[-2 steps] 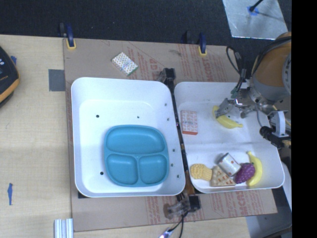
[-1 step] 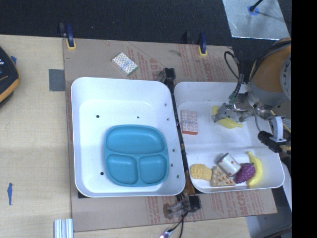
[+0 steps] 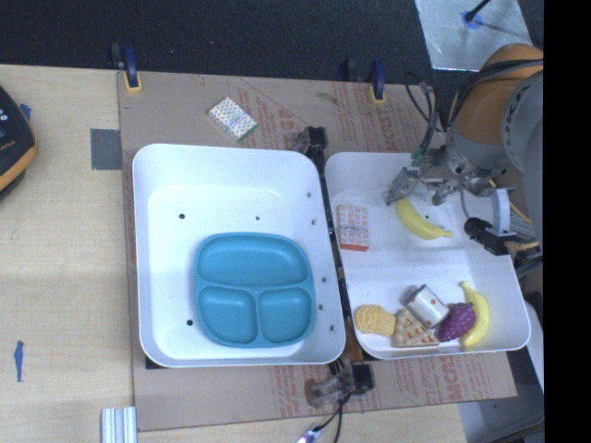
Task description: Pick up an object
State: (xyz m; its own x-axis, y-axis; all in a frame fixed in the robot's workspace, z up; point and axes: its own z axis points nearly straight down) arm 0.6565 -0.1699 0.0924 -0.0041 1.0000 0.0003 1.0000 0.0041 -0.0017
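tan bench (image 3: 65,275), two white bins: gripper (image 3: 417,182) poised in right bin (image 3: 369,169), grip state impossible to tell, just at ten o'clock of banana (image 3: 421,221), likely target.

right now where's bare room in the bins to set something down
Left bin: a bare band along its far wall, above the blue divided tray. Right bin: bare floor in the middle, between the pink packet, the banana by the gripper, and the near pile. Crowded there: cracker, waffle, can, grapes, second banana.
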